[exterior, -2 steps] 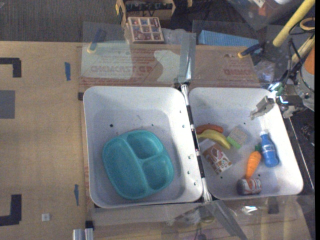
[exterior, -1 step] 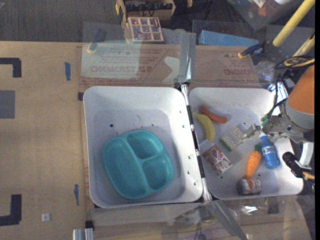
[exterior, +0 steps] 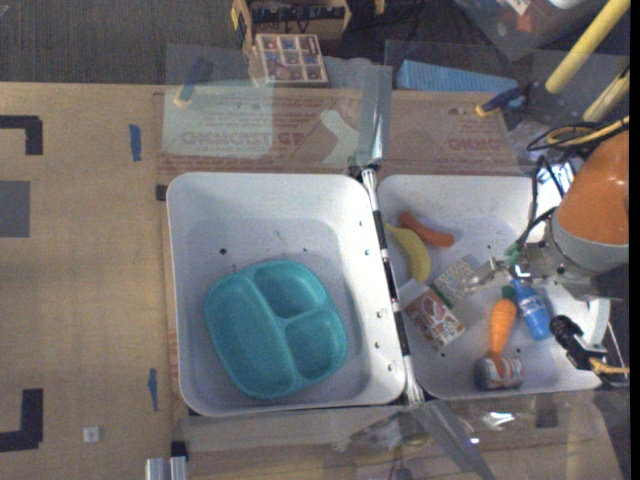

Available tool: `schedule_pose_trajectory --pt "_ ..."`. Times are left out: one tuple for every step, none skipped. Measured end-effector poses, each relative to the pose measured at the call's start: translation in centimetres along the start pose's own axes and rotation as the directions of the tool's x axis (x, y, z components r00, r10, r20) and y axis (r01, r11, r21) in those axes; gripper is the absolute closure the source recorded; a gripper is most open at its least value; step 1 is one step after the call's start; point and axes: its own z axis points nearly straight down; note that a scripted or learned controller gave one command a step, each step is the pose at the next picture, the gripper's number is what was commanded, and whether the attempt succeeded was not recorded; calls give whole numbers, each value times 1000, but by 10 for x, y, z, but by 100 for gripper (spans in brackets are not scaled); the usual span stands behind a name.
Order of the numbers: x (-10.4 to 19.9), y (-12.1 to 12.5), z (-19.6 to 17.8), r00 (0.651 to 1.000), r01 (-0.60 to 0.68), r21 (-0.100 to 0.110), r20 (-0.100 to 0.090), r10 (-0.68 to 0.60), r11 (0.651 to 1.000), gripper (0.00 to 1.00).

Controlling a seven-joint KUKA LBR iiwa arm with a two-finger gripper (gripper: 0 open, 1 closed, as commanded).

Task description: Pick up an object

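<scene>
The right bin (exterior: 455,190) holds a yellow banana (exterior: 413,254), a red-orange sausage (exterior: 428,232), a small silvery box (exterior: 458,278), a red-and-white carton (exterior: 435,318), a carrot (exterior: 501,326), a blue bottle (exterior: 532,311) and a can (exterior: 498,372). My gripper (exterior: 505,266) hangs low over the bin's right side, just right of the silvery box and above the carrot and bottle. Nothing is visibly held. The arm's orange band (exterior: 600,203) sits above it at the right edge.
A teal divided plate (exterior: 277,328) lies in the left bin (exterior: 200,196). Behind the bins are a cardboard box (exterior: 290,3), a picture tile box (exterior: 290,58) and a clear sheet (exterior: 250,118). Cables and a black part (exterior: 575,340) crowd the right bin's right rim.
</scene>
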Motion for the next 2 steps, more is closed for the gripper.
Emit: schedule_pose_trajectory --pt "0 -1 -8 1000 -2 5 -5 2 1000 100" --pt "73 5 -98 996 -85 30 -8 85 996 100"
